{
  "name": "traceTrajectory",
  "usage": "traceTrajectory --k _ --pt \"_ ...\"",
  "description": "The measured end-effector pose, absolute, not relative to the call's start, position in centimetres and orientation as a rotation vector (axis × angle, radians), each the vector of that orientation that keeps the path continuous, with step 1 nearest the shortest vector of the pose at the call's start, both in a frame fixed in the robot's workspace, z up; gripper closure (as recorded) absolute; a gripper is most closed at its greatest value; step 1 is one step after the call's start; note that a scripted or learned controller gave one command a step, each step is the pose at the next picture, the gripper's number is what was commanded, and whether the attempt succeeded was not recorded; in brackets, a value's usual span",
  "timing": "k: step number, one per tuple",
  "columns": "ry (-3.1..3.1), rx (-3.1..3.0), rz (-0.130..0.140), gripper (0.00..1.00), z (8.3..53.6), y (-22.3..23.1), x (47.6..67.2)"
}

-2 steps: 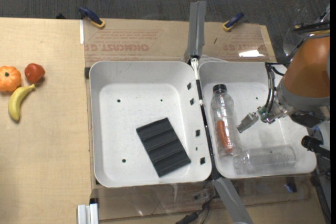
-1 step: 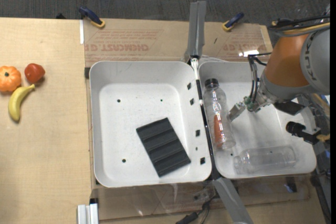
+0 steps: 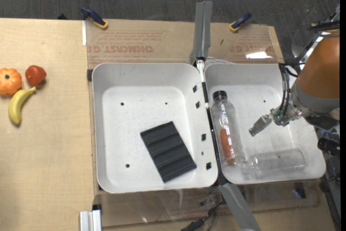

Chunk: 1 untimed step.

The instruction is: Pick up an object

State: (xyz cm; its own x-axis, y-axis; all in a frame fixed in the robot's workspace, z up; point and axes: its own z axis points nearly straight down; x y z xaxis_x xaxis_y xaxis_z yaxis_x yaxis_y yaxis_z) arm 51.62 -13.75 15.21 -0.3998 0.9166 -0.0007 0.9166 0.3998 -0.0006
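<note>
Camera view, positions referred to the central divider between the bins. Two white bins: the left bin and the right bin.

Left of the divider lies one dark ribbed block, flat and skewed. Just right of the divider lies one clear bottle with a black cap and reddish contents, lengthwise along the wall. Farther right, one clear cup or jar lies on its side (outline faint against the white floor).

One gripper hangs right of the bottle, above the clear container, apart from both. Its finger spread cannot be told; nothing is seen in it.

Far left of the divider, on the bench: one orange, one red apple, one banana. The arm is cut off at the right.
</note>
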Motion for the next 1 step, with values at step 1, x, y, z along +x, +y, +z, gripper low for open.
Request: traceTrajectory --k 1 --pt "2.609 1.704 -0.015 0.0 9.58 -11.6 49.49"
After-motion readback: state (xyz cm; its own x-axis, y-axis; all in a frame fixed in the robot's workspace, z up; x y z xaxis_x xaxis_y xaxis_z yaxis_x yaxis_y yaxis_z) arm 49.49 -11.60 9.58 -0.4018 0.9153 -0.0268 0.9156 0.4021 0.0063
